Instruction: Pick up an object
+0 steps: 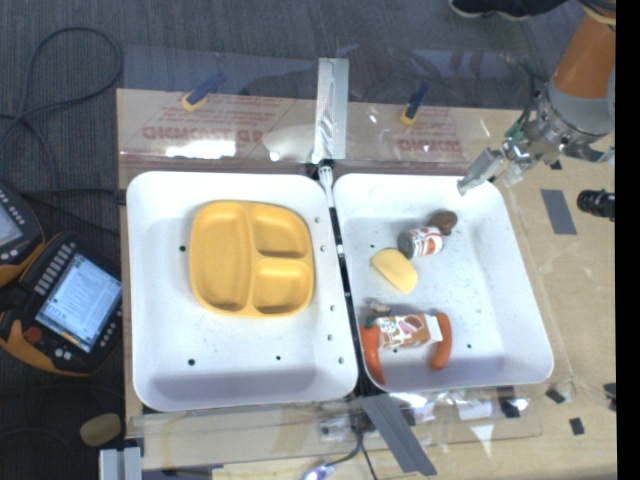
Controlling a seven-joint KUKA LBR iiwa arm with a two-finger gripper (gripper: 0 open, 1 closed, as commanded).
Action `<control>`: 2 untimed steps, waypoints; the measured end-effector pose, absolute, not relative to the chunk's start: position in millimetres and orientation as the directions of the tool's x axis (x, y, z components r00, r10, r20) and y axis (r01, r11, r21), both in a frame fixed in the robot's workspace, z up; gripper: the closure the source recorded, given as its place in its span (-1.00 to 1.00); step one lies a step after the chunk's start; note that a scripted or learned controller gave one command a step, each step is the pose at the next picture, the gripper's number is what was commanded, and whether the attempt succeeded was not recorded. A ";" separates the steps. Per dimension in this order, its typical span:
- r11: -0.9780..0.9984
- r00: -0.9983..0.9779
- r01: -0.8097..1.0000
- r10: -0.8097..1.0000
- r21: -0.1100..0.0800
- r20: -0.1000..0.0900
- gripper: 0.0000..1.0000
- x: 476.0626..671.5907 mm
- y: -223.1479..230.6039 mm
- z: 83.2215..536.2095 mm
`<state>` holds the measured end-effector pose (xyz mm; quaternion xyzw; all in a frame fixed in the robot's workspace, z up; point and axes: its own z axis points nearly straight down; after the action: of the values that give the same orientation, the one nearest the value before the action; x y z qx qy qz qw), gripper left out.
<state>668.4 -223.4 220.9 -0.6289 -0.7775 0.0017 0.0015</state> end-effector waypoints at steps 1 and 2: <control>0.173 -0.173 0.985 0.985 -0.005 -0.002 -1.00 668.4 -223.7 221.7; 0.101 -0.101 0.995 0.995 -0.004 0.001 -1.00 668.4 -223.3 219.9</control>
<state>668.4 -223.3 219.9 -0.6704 -0.7420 0.0013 0.0017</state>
